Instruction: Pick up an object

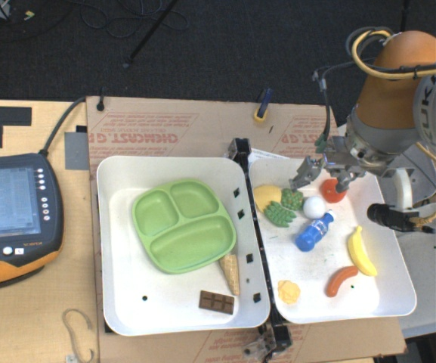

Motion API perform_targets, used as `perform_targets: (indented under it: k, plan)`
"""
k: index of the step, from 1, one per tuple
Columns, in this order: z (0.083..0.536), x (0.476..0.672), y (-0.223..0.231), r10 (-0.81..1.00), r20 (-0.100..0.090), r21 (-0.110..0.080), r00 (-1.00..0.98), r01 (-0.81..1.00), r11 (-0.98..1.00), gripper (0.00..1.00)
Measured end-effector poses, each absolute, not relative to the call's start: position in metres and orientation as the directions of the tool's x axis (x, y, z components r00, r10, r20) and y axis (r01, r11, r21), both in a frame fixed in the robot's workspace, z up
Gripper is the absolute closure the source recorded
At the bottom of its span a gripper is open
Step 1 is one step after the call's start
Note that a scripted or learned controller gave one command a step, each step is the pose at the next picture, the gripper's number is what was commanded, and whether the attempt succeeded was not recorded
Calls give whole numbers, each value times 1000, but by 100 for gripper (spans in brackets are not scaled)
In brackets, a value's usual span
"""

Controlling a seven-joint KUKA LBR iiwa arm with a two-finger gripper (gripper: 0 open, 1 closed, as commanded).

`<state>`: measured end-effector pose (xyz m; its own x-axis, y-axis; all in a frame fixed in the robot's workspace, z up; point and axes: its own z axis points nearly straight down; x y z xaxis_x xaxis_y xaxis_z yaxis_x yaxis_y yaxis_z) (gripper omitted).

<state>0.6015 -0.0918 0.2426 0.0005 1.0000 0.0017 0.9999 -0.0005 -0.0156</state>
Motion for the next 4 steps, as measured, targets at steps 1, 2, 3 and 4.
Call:
perform_targets:
  k: [1, 2, 3, 4]
  plan:
    - [250, 603, -92, 1000, 1, -4, -1, 1000, 1, 0]
    - [202, 596, -95, 1000, 1, -8, 0, 1000, 0, 0]
    - [139, 589, -94, 1000, 1, -9, -1, 1000, 1, 0]
    - [86, 588, -92, 1000, 2, -8, 0, 1000, 0, 0]
